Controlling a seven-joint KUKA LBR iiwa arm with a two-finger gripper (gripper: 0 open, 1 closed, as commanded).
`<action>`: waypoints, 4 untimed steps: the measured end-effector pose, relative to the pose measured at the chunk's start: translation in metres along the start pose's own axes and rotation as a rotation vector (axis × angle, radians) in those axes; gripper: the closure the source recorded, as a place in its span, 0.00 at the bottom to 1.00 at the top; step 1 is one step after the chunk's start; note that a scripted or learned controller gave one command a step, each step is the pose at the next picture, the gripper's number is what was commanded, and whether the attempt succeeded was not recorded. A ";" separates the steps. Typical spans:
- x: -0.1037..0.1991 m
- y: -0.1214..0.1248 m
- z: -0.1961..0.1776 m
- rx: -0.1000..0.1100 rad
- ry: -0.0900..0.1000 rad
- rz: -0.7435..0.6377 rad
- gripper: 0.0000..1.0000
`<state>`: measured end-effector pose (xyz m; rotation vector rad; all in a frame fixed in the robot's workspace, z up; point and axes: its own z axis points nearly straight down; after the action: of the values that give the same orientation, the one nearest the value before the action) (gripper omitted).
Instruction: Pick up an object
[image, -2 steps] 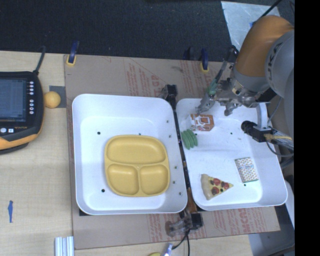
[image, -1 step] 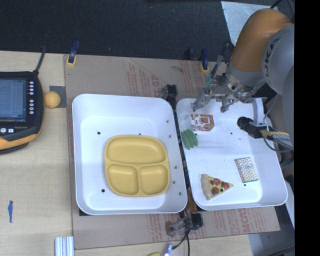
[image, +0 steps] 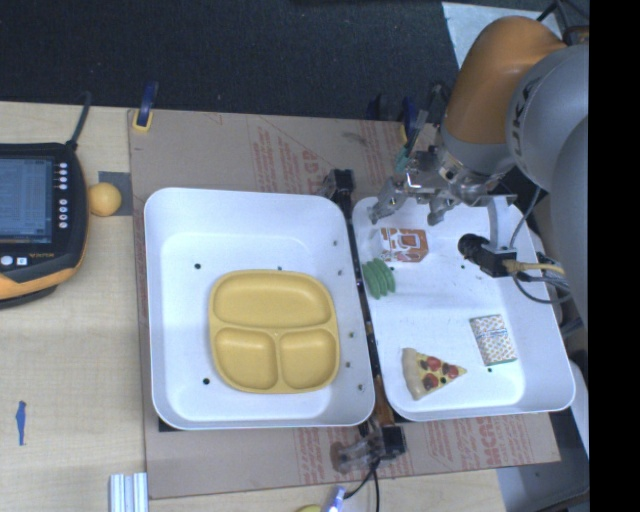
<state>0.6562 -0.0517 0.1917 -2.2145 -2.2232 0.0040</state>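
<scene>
At the far left edge of the surface lies a black and orange handheld control pad with a lit screen, and just right of it sits a small yellow ball. A small blue mark shows near the surface's left front edge.

The left bin holds a yellow divided plate with three compartments, lying flat near the bin's centre, a little toward its front edge.

The right bin touches the left bin along their shared edge. Against its left edge lies a green ridged object. Just behind that, near the back left corner, lies a small card or packet with an orange and white print. Toward the front edge, near the middle, lies a toy pizza slice with red spots, its tip pointing toward the right edge. Near the right edge lies a small rectangular patterned packet, well apart from the printed card.

The claw hangs over the back left corner of the right bin, just above the printed card, its two fingers spread apart with nothing between them. A black fitting with cables sticks out beside it, and the arm, grey with an orange band, rises toward the back right corner.
</scene>
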 end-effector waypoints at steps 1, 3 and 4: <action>0.023 0.000 0.000 0.001 0.000 0.000 0.00; -0.045 -0.036 0.091 -0.003 -0.003 0.001 0.00; -0.066 -0.005 0.101 0.037 0.014 -0.007 0.00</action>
<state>0.6506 -0.1175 0.0911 -2.1812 -2.2052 0.0290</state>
